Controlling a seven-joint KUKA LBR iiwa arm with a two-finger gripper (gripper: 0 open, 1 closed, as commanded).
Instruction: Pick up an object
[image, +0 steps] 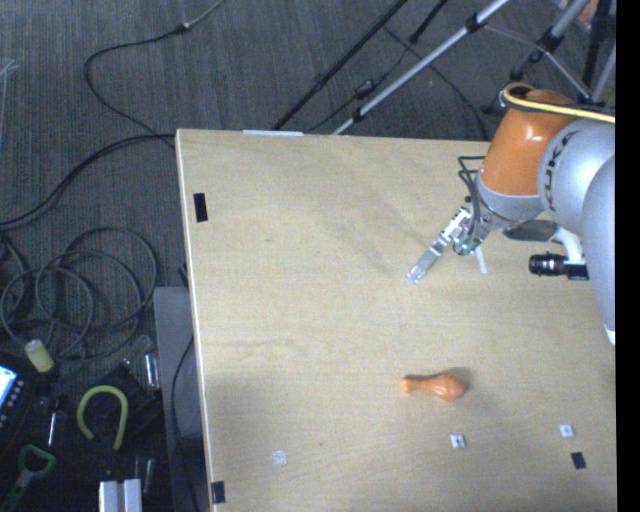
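**Hovering arm, orange object lying apart on the bench**

Reaching in from the right, the grey KUKA arm (575, 180) with its orange band (515, 150) hangs over the tan bench (300, 300). Its gripper (440, 255) points down and to the left, with one slim finger (424, 266) stretched toward the bench; nothing sits between the fingers, though whether they are parted or closed cannot be told. The orange pear-shaped object (436, 386) lies on its side on the bench, well below the gripper and apart from it, narrow end pointing left. Small markers (457, 440) dot the bench just below the object. Left of the bench, cables (80, 290) coil on the carpet.
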